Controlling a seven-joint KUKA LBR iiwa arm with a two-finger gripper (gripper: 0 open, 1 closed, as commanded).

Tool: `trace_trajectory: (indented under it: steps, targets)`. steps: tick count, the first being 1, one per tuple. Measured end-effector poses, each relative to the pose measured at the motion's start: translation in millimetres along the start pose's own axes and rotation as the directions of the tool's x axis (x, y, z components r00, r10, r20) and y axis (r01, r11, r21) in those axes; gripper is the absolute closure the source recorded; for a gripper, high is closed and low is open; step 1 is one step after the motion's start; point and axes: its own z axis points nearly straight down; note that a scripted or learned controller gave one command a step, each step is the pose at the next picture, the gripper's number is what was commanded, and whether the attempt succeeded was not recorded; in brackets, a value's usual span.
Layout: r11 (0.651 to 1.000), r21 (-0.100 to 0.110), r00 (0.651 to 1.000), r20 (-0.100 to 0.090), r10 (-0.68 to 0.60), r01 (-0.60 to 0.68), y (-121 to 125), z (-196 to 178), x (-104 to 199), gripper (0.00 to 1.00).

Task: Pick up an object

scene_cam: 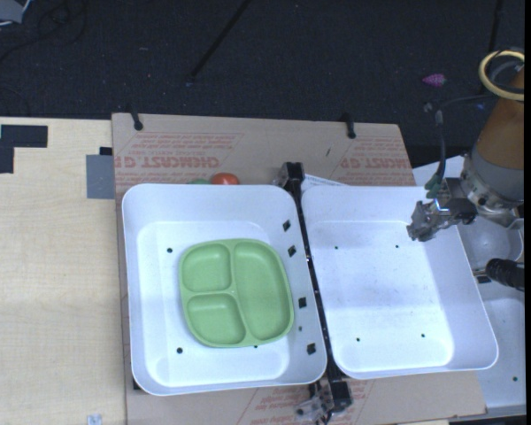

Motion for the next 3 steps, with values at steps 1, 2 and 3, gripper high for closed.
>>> trace_trajectory:
  steps: [1, 2, 3]
  targets:
    - [1.000, 0.001, 1.000, 0.001, 0.001, -0.001, 3.1, -5.2, 52.3, 1.00]
    - [1.000, 0.003, 1.000, 0.001, 0.002, -0.002, 1.5, 11.9, 104.7, 1.00]
    - [1.000, 0.001, 1.000, 0.001, 0.001, -0.001, 7.2, 9.4, 152.4, 1.00]
